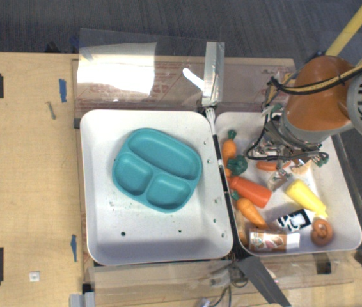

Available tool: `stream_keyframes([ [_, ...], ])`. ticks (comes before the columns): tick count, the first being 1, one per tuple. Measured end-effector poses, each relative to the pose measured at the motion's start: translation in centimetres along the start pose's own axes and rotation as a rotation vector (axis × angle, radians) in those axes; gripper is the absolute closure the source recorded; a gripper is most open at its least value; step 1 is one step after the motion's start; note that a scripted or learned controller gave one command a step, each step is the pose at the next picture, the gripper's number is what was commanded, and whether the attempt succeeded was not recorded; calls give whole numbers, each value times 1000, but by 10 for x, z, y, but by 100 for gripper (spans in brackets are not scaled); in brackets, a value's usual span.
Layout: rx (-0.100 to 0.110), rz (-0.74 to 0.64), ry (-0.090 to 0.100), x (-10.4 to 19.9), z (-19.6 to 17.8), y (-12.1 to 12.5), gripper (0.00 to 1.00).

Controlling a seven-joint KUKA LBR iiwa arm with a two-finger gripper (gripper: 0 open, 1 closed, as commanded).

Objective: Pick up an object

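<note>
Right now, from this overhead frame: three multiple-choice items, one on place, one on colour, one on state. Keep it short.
1. Where does the divided plate lie?
A. left bin
B. right bin
C. on the bench outside the bins

2. What colour is the divided plate?
A. red
B. teal
C. yellow

3. Where is the end effector?
A. over the left bin
B. over the wooden bench top
C. over the right bin

Key: 1 A, it rests on the floor of the left bin. 2 B, its whole surface is teal. 3 C, the arm hangs above the small toys in the right bin.
</note>
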State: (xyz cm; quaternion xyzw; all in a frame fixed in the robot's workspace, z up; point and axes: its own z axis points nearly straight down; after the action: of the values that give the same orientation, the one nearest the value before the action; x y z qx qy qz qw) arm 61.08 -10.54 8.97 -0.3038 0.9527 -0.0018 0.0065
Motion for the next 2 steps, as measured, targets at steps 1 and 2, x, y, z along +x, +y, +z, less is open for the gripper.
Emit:
stream_keyframes([
  [1,-1,-179,1,31,-1,2,0],
  [2,0,-104,-1,0,0,0,0],
])
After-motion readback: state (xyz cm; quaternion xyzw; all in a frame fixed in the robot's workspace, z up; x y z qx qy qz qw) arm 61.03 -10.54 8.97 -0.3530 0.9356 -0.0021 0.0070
